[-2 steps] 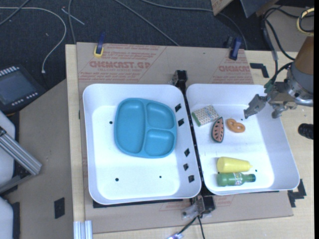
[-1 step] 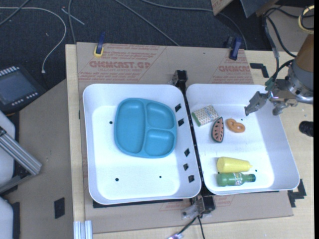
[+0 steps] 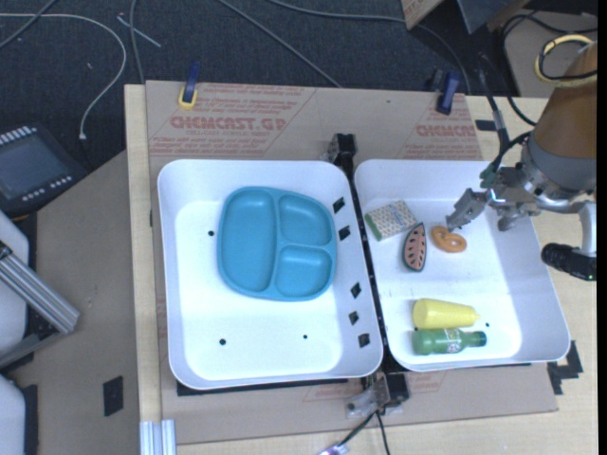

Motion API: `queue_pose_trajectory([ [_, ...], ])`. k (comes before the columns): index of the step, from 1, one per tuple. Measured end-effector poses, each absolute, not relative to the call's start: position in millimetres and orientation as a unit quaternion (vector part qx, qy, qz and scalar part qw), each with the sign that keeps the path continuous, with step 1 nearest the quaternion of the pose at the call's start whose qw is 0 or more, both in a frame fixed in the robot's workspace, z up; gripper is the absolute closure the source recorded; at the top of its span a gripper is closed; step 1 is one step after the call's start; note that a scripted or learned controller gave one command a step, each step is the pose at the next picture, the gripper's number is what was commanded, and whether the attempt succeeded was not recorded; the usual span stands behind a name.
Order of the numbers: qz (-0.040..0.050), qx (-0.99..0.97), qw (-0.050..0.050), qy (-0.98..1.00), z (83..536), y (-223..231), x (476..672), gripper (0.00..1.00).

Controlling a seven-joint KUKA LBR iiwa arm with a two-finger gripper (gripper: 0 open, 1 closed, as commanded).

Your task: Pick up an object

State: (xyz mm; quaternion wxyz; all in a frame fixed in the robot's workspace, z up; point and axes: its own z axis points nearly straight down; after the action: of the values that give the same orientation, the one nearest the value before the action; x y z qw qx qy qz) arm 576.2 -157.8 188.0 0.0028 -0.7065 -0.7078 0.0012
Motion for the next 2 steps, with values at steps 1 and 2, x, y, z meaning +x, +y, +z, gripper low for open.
queue_pose_trajectory([
  [1, 0.0013, -0.707, 0.003, -0.708, 140.8, -149.1, 578.9, 0.00],
  [2, 0.0015, -0.707, 0.003, -0.707, 87.7, -148.4, 577.8, 0.00],
])
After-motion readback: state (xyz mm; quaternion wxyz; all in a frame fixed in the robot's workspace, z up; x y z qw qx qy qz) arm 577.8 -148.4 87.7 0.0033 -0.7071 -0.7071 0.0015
